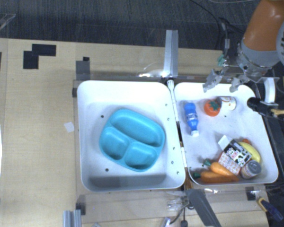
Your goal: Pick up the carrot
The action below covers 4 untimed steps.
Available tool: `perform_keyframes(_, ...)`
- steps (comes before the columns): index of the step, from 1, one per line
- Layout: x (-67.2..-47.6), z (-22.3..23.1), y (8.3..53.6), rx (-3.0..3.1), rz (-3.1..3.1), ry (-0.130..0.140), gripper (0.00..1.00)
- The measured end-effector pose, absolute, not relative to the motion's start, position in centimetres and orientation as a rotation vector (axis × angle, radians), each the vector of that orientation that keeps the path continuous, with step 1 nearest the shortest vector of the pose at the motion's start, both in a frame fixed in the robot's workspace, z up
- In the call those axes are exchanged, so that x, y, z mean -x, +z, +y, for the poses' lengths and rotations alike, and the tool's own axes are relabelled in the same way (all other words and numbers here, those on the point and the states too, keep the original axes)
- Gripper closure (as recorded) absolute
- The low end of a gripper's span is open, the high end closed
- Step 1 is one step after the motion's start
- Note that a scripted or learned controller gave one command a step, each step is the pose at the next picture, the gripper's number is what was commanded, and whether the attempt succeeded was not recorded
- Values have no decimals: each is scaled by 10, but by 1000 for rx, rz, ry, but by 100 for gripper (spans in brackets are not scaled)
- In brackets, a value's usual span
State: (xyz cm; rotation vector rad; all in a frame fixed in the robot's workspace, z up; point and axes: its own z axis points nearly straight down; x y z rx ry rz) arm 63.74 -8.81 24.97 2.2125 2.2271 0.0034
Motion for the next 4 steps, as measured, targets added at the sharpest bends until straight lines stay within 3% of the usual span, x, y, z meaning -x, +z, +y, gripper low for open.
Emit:
perform_keyframes(1,-670,-138,230,-1892,2499,5,0)
perform_keyframes(2,-673,-108,124,-1440,2776,8,0)
perform_keyframes(3,-670,-110,103,-1279,2867,-19,0)
perform_keyframes(4,-648,-141,155,-1521,2738,5,0)
